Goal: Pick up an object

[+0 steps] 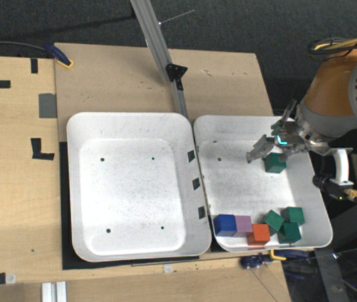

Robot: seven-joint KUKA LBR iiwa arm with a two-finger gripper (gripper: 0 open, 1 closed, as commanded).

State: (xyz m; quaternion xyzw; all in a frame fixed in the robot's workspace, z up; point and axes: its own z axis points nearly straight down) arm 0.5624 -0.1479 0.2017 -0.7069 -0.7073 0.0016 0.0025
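Note:
My gripper [271, 152] hangs over the upper right part of the right bin [235, 184], its fingers spread open. One dark finger [256, 152] reaches out to the left. A green block [275, 164] rests on the bin floor directly under the gripper, at the fingertips; nothing shows it clamped or lifted. Along the bin's front edge lie a blue block [225, 224], a purple block [243, 223], an orange block [259, 233] and three more green blocks [289, 231].
The left bin [73, 134] stands beside the right one, sharing a raised rim. A grey metal bar [156, 36] slants down from the top to the bins' junction. The orange-banded arm [332, 96] fills the right side.

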